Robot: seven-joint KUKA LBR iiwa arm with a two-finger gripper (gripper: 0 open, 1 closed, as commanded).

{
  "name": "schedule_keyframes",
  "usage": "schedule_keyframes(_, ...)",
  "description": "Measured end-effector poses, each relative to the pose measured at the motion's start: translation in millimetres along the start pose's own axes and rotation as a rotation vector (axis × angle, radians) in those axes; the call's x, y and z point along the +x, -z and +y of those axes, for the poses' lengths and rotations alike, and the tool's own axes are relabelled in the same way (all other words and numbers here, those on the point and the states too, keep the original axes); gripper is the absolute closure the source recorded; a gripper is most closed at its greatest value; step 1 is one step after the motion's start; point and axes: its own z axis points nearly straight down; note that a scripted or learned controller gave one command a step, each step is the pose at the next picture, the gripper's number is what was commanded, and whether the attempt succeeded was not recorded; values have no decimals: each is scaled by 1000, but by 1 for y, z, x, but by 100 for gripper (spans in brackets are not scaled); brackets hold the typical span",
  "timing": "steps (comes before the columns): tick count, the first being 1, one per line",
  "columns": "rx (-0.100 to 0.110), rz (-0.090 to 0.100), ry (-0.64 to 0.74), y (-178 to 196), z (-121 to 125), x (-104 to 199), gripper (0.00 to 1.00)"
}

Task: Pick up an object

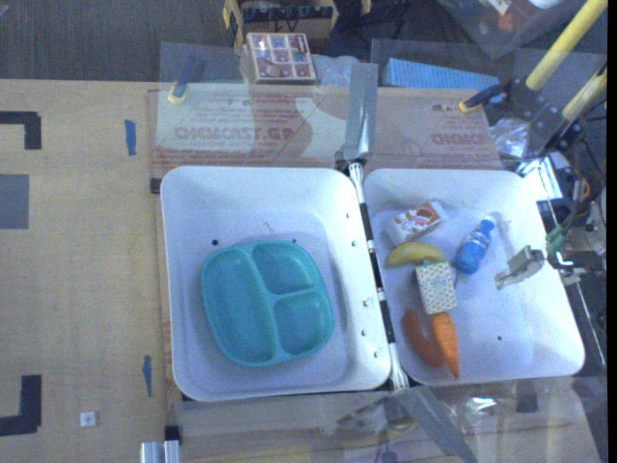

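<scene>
A blue bottle (473,247) is lying in the right bin (540,350), with a banana (415,254) to its left and a red-and-white packet (416,222) beyond that. The gripper (521,266) is sitting just right of the bottle; its fingers' spread cannot be told. A divided teal plate (267,302) is resting in the left bin (193,210). Faint red lettering beyond the bins is unreadable

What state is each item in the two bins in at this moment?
teal divided plate: flat in the left bin, nothing on it.
white snack packet: lying in the right bin.
banana: lying on its side.
blue bottle: lying down, tilted.
patterned box: lying just below the banana.
carrot: lying flat.
gripper: over the right bin, nothing held.
</scene>
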Motion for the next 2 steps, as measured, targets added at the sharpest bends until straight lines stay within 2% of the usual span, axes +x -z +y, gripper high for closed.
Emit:
schedule_keyframes(1, -4, -2, -49, -123, 46, 20, 0)
schedule_keyframes(2, -5, 1, 24, -139, 7, 91, 0)
